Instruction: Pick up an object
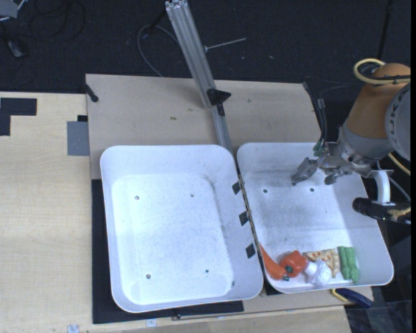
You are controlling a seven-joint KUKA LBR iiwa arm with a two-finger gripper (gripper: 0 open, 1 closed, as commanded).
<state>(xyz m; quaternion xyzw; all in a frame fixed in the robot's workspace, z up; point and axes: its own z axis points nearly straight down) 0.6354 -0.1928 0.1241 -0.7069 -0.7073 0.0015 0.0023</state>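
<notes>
Start at the two-finger gripper (pixel 317 173) hanging over the far part of the right-hand shallow white bin (pixel 291 207): you see its two dark fingers splayed apart, one reaching toward the bin's middle and one toward its outer rim, with nothing between them, so read the jaws as released and carrying nothing. Everything you might pick lies at the opposite, near end of that same bin, huddled against its near wall: an orange, tapering carrot-like piece (pixel 269 261) closest to the divider between the bins, a rounded red-orange lump (pixel 295 260) touching it, a pale crumpled white item (pixel 319 274), a tan waffle-patterned piece (pixel 324 257) behind that, and a green oblong block (pixel 348 262) nearest the bin's outer corner. So the targets lie from the jaws straight down the bin toward its near wall, well apart from the fingers. The green block's long axis runs roughly along that same line; the carrot-like piece slants across it. Judge the pile crowded: the pieces touch, and the near wall leaves little room for a finger. The left-hand white bin (pixel 166 227) sits just beside, across the divider. The grey arm with its orange band (pixel 374 113) is cut off at the frame edge, and the small items are too blurred to identify surely.
</notes>
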